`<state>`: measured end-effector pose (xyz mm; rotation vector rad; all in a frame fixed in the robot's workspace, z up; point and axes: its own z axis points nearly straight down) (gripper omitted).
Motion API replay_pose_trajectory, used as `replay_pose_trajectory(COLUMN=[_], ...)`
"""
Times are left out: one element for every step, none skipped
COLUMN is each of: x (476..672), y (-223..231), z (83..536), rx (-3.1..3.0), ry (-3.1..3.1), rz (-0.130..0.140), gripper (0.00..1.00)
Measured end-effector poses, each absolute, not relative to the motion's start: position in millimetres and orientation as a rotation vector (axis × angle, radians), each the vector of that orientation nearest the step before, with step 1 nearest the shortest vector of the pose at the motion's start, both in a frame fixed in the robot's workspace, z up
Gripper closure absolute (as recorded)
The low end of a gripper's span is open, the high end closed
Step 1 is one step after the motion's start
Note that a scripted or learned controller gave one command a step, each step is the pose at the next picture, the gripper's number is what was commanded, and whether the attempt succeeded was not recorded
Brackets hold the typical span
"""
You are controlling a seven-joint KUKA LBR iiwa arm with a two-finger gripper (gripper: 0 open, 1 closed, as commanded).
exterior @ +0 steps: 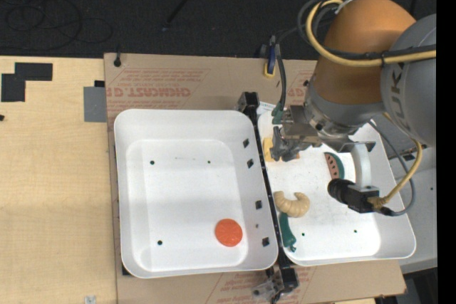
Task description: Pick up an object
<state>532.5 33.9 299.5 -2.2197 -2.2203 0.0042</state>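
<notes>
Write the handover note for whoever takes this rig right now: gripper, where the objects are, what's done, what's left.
Gripper: low over the right bin, near its left wall; whether it holds anything cannot be told.
Objects: orange disc in the left bin, near the front. Tan croissant-shaped piece in the right bin, just in front of the gripper. A yellow item sits beside the gripper, partly hidden.
Done: no pick confirmed.
Left: grasp one object and lift it.

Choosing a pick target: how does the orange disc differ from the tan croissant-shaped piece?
The orange disc is round, flat and bright orange; the croissant-shaped piece is curved, lumpy and pale tan. The disc lies in the left bin, far from the arm; the croissant piece lies in the right bin, nearer the tool. Both rest loose on a bin floor.
</notes>
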Motion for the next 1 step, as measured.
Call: replay_pose_trajectory(x=[498.4], y=[12.2], z=[292.7], rx=[-2.220], ry=[-2.220], rz=[0.006], gripper=[1.00])
